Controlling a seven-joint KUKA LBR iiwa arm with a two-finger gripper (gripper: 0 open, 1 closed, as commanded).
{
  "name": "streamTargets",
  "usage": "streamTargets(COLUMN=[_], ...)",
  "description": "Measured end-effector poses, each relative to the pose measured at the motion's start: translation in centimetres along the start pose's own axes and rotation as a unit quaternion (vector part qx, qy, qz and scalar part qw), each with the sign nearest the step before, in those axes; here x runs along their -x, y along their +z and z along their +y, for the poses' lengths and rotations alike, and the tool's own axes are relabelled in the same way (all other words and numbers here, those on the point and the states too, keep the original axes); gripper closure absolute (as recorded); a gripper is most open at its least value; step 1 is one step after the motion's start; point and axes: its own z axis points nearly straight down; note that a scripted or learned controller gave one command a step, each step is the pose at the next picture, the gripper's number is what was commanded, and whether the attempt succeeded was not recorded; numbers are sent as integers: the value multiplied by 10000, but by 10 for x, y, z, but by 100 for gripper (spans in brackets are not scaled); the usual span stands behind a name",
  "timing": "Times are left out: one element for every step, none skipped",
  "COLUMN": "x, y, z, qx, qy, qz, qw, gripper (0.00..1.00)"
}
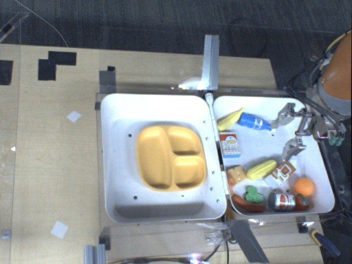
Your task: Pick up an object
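The arm came in from the right with its orange band showing at the frame's edge, and the gripper (pixel 290 130) hung over the right bin (pixel 324 172), fingers spread wide apart with nothing between them. One finger (pixel 285 115) sat toward the far side near the blue bottle (pixel 256 122), the other finger (pixel 292 147) pointed down just above a small brown-and-white carton (pixel 282 172).

That right bin was crowded. A yellow banana (pixel 229 118) lay at the far left corner, touching the blue bottle's end. Below it sat a little red-and-white box (pixel 229 146) against the divider. A yellow corn cob (pixel 261 169) rested mid-bin, just beside the carton, with a tan piece of toy food (pixel 236 176) at its left. Along the near wall sat a green toy vegetable (pixel 253 193) on a red sausage-like piece (pixel 247 203), then a dark can with a red label (pixel 284 202) lying on its side, and an orange (pixel 304 187) near the right corner.

The left bin (pixel 121 147) held a yellow divided tray (pixel 170 157), three compartments, sitting flat in the middle. Both bins rested on the pale wooden bench (pixel 49 164).
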Motion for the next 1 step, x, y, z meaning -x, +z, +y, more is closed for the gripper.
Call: streamTargets(x=[-31], y=[136], z=[-34], qx=[10], qy=[1053], qz=[52], qw=[9944], gripper=[0])
